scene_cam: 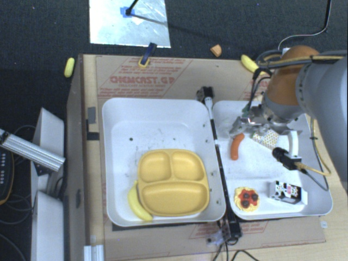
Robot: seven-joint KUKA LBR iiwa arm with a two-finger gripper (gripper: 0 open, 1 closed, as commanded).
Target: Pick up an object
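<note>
My gripper (246, 126) hangs low over the back of the right bin (315, 197), on the grey arm that reaches in from the right. Just below and left of it an orange carrot-like stick (235, 146) lies on the bin floor, its upper end close to the gripper; I cannot tell whether they touch. A speckled white and yellow piece (265, 139) lies right beside the gripper, partly under the wrist. Nearer the front of this bin sit a small round toy pizza (247, 198) and a black and white box (286, 191).
The left bin (117, 145) holds a yellow divided plate (173, 181) with a banana (137, 203) tucked against its front left edge. A ridge (216, 145) separates the two bins. Small yellow and tan bits lie on the floor beyond the bench.
</note>
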